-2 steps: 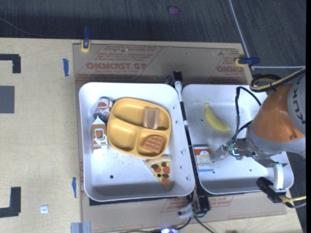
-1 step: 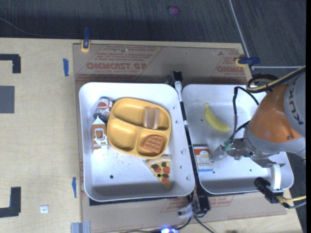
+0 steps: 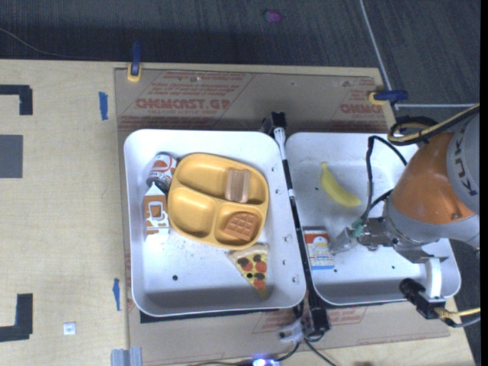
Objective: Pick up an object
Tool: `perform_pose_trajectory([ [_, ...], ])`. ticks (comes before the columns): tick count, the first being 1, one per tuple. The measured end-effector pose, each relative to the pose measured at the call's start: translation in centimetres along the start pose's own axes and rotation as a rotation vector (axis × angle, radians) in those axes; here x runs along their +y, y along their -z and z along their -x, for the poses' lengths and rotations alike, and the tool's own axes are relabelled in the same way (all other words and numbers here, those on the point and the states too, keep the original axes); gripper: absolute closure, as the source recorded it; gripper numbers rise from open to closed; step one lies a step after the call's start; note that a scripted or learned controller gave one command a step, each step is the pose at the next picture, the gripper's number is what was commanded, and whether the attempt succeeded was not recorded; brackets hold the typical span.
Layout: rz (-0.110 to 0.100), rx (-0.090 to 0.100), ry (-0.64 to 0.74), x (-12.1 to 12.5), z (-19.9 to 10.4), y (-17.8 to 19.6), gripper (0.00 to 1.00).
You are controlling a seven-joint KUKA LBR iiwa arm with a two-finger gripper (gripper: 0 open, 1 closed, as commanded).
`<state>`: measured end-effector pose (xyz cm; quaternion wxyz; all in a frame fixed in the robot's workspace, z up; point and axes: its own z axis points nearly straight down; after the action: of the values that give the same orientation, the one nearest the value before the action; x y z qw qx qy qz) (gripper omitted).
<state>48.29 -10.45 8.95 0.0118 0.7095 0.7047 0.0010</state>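
Now | end effector (image 3: 345, 239) low in right bin (image 3: 381, 284) | beside carton (image 3: 319, 250)

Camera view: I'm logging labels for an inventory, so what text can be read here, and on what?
"CHEMCAST GP", red print on the brown board behind the bins; repeated at the board's right, partly legible.
Print on the small carton in the right bin: too small to read.
Print on the can: blurred.

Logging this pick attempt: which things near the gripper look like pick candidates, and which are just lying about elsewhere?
Candidates, right bin:
- small carton, just left of the gripper
- banana, further back

Lying about, left bin:
- yellow divided tray with toy foods
- pizza slice
- can
- small box
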Motion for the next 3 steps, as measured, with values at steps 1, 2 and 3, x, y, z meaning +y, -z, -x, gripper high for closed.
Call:
perform_pose_trajectory([
  [1, -0.005, 0.017, 0.011, 0.2, 3.4, 0.0, 0.0],
  [2, 0.001, -0.002, 0.0, 0.0, -0.2, 0.0, 0.0],
  [3, 0.001, -0.002, 0.0, 0.0, -0.2, 0.0, 0.0],
])
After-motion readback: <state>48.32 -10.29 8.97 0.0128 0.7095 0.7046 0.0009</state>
